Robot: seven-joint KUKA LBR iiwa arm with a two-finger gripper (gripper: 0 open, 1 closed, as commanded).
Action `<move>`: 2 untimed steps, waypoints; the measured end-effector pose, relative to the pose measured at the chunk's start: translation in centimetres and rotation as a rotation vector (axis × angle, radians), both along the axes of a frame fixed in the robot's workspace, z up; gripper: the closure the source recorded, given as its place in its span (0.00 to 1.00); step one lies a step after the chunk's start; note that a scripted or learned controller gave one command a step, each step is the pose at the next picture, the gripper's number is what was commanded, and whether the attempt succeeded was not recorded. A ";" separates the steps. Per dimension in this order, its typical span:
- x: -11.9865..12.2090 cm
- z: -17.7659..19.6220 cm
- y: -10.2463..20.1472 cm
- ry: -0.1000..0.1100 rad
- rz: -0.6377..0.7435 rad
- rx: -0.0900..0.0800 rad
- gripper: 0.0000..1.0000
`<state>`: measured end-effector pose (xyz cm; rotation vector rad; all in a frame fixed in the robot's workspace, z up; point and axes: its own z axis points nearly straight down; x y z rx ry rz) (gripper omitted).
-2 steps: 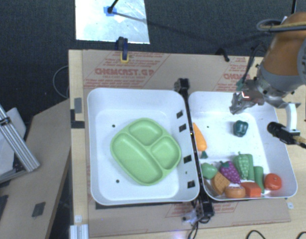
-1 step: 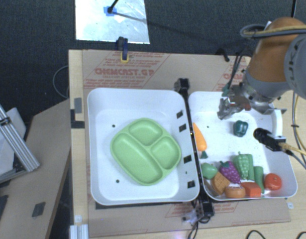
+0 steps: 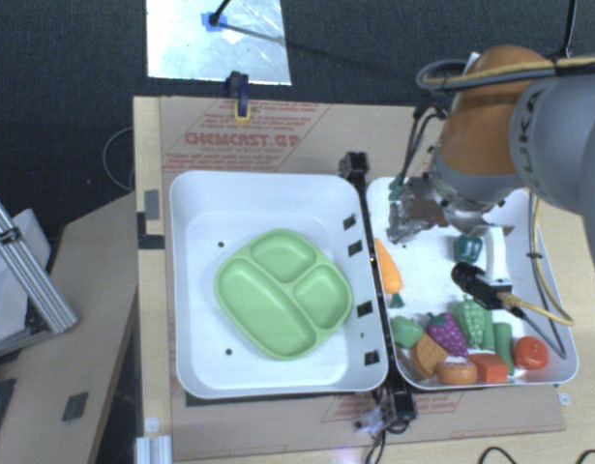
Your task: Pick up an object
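**Gripper Status and Bin Contents: Overhead Camera**

**Camera view.** Reference item: the carrot (image 3: pixel 387 269), a smooth orange plastic cone lying against the left wall of the right bin (image 3: pixel 425 288). The right bin is a shallow white tray with rounded corners.

1. Materials and shapes. Below the carrot, along the near wall, glossy toy foods are packed together. They are a green pepper (image 3: pixel 405 332), a knobbly purple grape bunch (image 3: pixel 448 334), a ridged green piece (image 3: pixel 474 320), a tan bread piece (image 3: pixel 428 356), an orange block (image 3: pixel 490 367) and a round red tomato (image 3: pixel 531 353). A small teal piece (image 3: pixel 468 249) lies to the right of the carrot, well apart from it. To the left of the carrot, past the black divider, the left bin (image 3: pixel 210 211) holds a matte pale-green plate (image 3: pixel 282 293) with three compartments.

2. End effector. My gripper (image 3: pixel 405 218) hangs just above the carrot in the picture, near it, though contact cannot be confirmed. I cannot tell whether it is released or clenched. No item is seen in its grasp.

3. Writing. Far up and left of the carrot, the brown liner sheet (image 3: pixel 244 140) under the bins carries red print that appears to read "CHEMCAST GP". The smaller lines below it are too small to read.
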<state>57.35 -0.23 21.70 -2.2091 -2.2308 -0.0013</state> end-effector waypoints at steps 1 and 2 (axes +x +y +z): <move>-2.8 0.7 5.6 0.000 0.001 0.001 1.00; -2.2 1.6 6.2 -0.002 -0.003 -0.001 1.00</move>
